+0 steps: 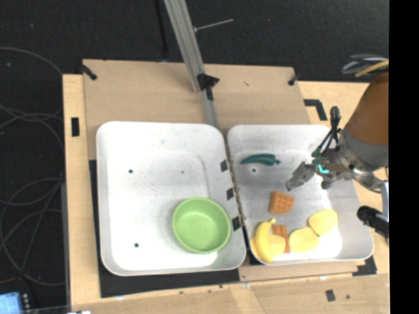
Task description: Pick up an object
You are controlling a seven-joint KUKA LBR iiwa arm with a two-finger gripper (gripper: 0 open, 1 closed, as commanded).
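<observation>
While the gripper (pixel 314 174) hangs open and unladen near the right bin's (pixel 262 136) right edge, a waffle (pixel 281 203) lies mid-bin, a bowl (pixel 201 224) in the left bin (pixel 131 149).

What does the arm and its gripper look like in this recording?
The arm enters from the right with a broad orange band above a grey wrist section. A thin dark cable loops beside it. The gripper is grey metal with slim fingers, and a small teal light glows at its base.
</observation>
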